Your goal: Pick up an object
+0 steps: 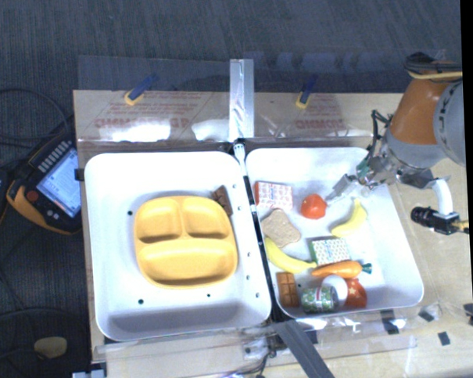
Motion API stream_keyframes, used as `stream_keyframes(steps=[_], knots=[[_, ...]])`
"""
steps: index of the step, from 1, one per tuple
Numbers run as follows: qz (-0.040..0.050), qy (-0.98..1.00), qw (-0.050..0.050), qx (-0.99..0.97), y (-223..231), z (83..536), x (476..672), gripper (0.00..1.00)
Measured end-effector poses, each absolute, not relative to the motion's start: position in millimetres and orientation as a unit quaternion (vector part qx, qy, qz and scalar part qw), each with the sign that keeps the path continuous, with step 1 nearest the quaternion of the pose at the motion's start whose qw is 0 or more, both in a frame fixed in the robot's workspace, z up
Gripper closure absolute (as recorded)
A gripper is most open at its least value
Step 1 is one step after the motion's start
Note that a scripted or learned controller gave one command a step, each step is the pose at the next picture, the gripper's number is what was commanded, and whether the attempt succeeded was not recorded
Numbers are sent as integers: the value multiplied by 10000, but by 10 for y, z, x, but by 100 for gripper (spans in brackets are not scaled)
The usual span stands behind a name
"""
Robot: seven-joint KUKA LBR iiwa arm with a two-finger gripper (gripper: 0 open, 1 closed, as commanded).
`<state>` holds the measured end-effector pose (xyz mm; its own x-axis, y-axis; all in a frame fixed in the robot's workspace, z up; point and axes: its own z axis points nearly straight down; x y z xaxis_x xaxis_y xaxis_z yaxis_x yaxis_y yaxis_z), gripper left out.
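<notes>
The gripper (347, 185) hangs low over the upper part of the right shallow white bin (403, 251), pointing left toward a small red tomato-like toy (314, 207); nothing sits between its fingers, and how far they stand apart I cannot tell at this size. The tomato lies just beside the tip, with a small yellow banana piece (349, 218) right below it.

The tomato looks like the nearest candidate. To do the pick well, the gripper should probably come down squarely over it, straddling its round body, because a glancing contact would likely roll it toward the patterned pink-and-white square packet (273, 194) or the tan slice of toy bread (281, 228).

Further out lie a long yellow banana (285, 257), a green-patterned box (330, 250), an orange carrot (336, 270) and a green can (319, 300). The left bin (116, 299) holds a yellow divided plastic tray (185, 240). Both bins rest on a pale wooden desk (435, 246); dark carpet (27, 60) surrounds it, with a handheld control pendant (52, 184) on the left.
</notes>
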<state>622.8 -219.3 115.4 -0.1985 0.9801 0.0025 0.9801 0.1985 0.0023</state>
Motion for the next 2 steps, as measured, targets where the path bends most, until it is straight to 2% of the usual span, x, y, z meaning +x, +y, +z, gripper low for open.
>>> stream_keyframes(steps=[1,2], knots=[[9,-8219,-11,-5697,-2107,1101,6402,0],[-3,-8164,3,-5774,-1296,1068,6329,0]])
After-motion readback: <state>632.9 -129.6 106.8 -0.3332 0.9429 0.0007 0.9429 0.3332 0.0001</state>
